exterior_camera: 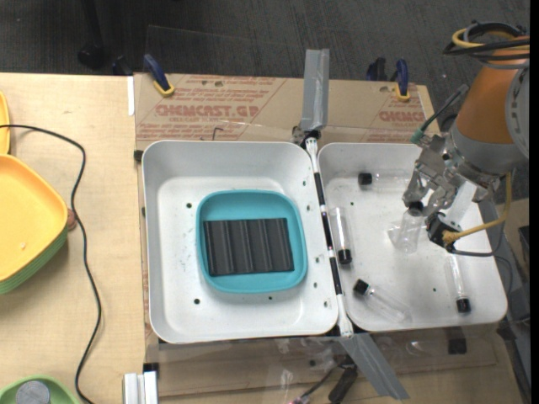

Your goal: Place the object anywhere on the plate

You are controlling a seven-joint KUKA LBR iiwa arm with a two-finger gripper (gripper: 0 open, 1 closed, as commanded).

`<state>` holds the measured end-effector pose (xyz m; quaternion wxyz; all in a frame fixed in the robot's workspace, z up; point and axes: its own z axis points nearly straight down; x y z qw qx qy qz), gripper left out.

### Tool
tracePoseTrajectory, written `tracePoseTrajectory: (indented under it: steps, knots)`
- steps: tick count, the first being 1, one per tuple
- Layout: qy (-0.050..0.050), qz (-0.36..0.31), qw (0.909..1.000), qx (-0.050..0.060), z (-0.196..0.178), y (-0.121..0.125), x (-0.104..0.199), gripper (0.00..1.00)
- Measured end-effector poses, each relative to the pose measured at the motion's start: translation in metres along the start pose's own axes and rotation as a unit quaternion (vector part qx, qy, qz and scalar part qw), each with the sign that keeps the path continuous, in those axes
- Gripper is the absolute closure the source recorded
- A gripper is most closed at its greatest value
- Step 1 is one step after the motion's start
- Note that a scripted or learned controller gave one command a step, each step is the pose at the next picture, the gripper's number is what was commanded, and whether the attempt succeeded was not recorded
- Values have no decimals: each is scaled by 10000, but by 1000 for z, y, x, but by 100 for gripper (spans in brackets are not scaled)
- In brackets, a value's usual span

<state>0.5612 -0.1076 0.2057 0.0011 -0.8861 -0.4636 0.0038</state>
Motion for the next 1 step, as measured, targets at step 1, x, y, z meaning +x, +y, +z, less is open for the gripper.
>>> tracePoseTrajectory:
  steps: [1]
  knots:
    - [1,3,10000,0,0,0,0,0]
